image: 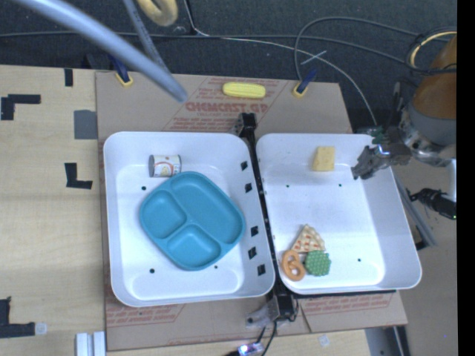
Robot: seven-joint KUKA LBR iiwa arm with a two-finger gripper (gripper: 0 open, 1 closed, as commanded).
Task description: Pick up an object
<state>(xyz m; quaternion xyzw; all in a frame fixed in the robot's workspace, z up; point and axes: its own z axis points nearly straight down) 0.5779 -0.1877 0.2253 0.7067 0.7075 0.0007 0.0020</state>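
- Camera view, right edge of the frame: the arm reaches in at mid-height, its orange band uppermost, and ends in the gripper just over the upper right rim of the right bin.
- The gripper is dark and small here; I cannot tell whether its fingers are spread or closed, and nothing is seen between them.
- Right bin, upper middle: a yellow sponge lies flat, near the gripper but apart from it, to its left.
- Right bin, lower left: a pizza slice, a pretzel and a green piece sit bunched together, touching or nearly so.
- Left bin, centre: a blue tray with three compartments lies tilted on the floor.
- Left bin, upper left: a small can lies on its side just above the tray.
- Above the bins, centre top: a yellow corn cob rests on the cardboard, outside both bins.
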